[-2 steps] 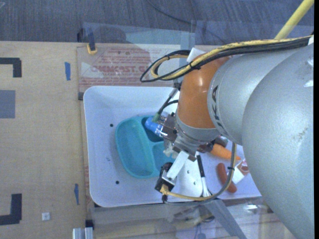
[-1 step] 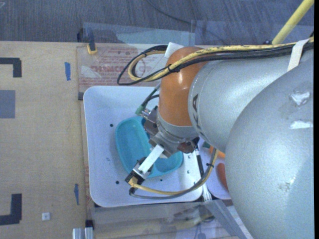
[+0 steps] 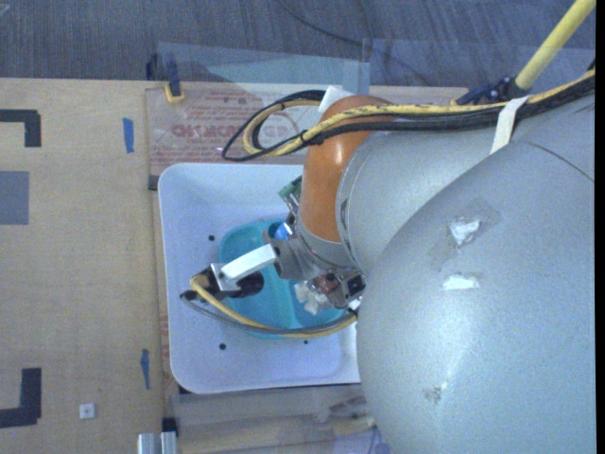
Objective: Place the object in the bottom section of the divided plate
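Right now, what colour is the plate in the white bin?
Turquoise; the plate shows best in the camera view.

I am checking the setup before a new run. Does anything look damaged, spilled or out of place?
Nothing looks spilled or askew. The teal divided plate lies flat in the white bin. The one oddity: pale scuff marks on the arm's grey casing, like chipped paint.

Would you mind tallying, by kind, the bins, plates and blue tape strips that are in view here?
white bin: 1
teal divided plate: 1
blue tape strips: 2
Total: 4
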You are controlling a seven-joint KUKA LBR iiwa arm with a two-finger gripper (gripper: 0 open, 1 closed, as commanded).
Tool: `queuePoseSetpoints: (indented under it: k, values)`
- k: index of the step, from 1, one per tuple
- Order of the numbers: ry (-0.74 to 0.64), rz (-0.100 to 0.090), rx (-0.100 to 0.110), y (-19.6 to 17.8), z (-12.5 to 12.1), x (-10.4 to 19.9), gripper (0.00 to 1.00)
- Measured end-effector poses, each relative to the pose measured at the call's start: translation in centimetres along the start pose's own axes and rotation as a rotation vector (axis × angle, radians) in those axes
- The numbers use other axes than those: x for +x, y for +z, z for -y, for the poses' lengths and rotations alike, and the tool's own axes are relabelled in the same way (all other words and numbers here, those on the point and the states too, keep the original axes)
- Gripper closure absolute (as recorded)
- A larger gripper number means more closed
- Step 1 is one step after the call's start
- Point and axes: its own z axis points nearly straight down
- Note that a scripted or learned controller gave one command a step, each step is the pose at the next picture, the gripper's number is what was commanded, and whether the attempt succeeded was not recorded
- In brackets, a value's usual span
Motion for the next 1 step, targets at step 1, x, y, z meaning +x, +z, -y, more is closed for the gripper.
queuePoseSetpoints:
  k: [1]
  values:
    - [0.000,0.000,0.000,0.00,0.01,0.00,0.00]
